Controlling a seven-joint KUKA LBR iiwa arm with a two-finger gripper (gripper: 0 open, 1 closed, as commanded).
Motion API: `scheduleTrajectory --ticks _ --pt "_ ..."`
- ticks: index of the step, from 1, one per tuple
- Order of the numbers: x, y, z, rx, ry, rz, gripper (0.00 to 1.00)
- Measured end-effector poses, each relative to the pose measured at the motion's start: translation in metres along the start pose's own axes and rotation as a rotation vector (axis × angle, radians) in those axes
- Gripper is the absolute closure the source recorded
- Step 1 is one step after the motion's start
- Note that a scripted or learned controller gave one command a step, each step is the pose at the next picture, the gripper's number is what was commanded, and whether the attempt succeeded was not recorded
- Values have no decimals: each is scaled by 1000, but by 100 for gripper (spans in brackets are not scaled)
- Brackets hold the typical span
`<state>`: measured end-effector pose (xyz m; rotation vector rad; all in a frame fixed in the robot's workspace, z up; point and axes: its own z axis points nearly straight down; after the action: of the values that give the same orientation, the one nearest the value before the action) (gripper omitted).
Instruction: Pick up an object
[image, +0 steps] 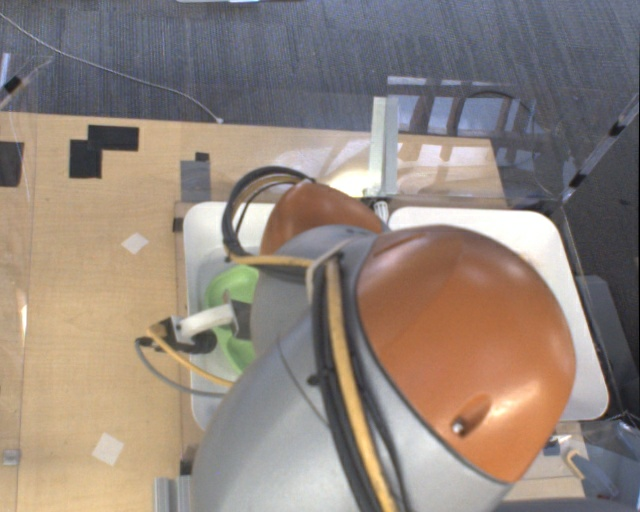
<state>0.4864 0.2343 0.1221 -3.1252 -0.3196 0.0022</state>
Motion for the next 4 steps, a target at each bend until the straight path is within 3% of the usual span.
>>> scheduleTrajectory --ticks 1,2,3,4 --pt "2 -1 -58 3 7 -10 100" --pt "3 6 -231 6 12 11 100" --pt "-1 0 -98 -3 -4 -234 100" --pt "3 7 -266 5 13 -68 100"
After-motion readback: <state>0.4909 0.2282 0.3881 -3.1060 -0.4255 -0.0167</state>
